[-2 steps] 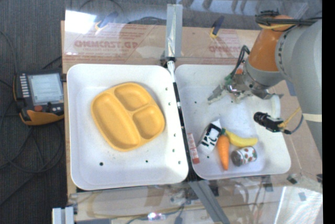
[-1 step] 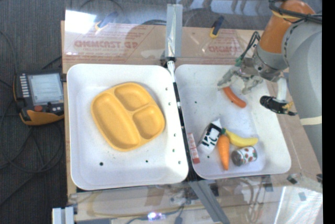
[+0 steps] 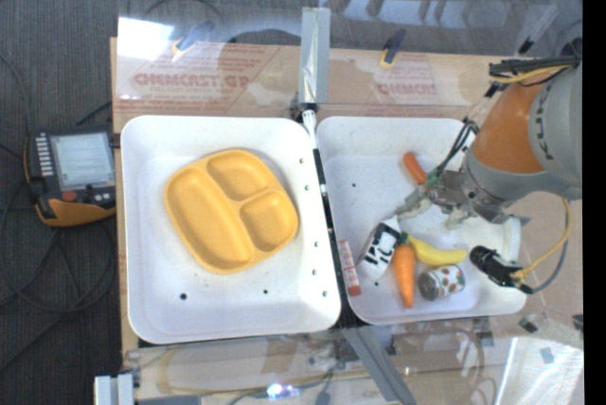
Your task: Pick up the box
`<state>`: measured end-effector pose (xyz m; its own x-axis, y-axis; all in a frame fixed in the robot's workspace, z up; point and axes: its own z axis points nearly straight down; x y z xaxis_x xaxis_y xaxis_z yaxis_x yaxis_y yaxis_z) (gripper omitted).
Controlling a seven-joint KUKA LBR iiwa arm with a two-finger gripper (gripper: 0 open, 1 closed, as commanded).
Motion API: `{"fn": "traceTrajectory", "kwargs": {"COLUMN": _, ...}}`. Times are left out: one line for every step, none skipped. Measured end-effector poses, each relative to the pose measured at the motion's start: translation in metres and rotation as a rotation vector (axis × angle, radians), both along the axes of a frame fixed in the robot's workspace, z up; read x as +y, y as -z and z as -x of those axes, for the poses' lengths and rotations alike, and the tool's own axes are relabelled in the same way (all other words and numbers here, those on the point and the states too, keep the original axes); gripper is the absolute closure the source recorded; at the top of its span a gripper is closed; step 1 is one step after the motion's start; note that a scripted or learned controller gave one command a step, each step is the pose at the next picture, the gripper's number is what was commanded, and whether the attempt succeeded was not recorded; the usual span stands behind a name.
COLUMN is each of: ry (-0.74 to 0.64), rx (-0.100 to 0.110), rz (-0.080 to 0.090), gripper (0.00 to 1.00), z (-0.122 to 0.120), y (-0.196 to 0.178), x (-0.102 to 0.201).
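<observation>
I hang over the right bin (image 3: 369, 148) with my gripper (image 3: 437, 204) near its middle; I cannot tell from here how my jaws stand, and nothing shows between them. The moulded yellow tray (image 3: 232, 207) with three smooth hollows sits in the left bin (image 3: 151, 299), well clear of my work. The box (image 3: 383, 247), small, flat-sided and printed black and white, lies tilted near the right bin's front-left corner, touching the tapered carrot (image 3: 404, 273) and just beside the curved banana (image 3: 436, 252) and round can (image 3: 441, 281), so I should drop onto its flat faces, squared to its tilt.
</observation>
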<state>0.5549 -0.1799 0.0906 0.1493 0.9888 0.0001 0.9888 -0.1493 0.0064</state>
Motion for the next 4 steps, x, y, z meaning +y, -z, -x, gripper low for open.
{"fn": "traceTrajectory", "kwargs": {"ry": -0.001, "rx": -0.006, "rz": 0.0, "gripper": 1.0, "z": -0.002, "y": -0.01, "x": 0.0}}
{"fn": "traceTrajectory", "kwargs": {"ry": -0.001, "rx": -0.005, "rz": 0.0, "gripper": 0.0, "z": -0.002, "y": -0.01, "x": 0.0}}
{"fn": "traceTrajectory", "kwargs": {"ry": 0.235, "rx": 0.009, "rz": 0.003, "gripper": 0.0, "z": -0.063, "y": -0.143, "x": 0.039}}
{"fn": "traceTrajectory", "kwargs": {"ry": 0.402, "rx": 0.011, "rz": 0.003, "gripper": 0.0, "z": -0.083, "y": -0.04, "x": 0.081}}
